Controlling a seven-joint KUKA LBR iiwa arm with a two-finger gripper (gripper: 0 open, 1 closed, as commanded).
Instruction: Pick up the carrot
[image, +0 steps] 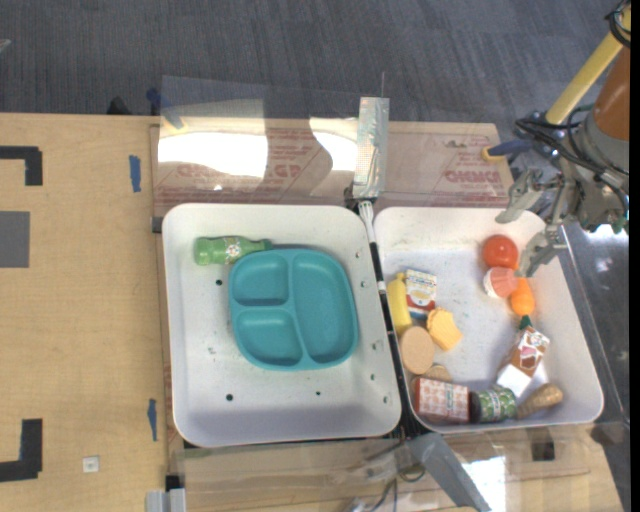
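The carrot (521, 296) is a small orange piece with a green tip pointing down, lying in the right bin (585, 370) near its right wall. A red tomato (500, 250) and a pink disc (496, 283) lie just up and to the left of it. My gripper (528, 230) hangs over the bin's far right corner, above the tomato and up from the carrot. Its two fingers stand apart, open, with nothing between them.
The right bin also holds a yellow bottle (398, 301), a small carton (421, 286), a cheese wedge (444, 329), a round biscuit (418, 351), a red can (442, 398), a green can (495, 404) and a potato (541, 399). The left bin (190, 380) holds a teal divided plate (295, 306) and a green bottle (228, 248).
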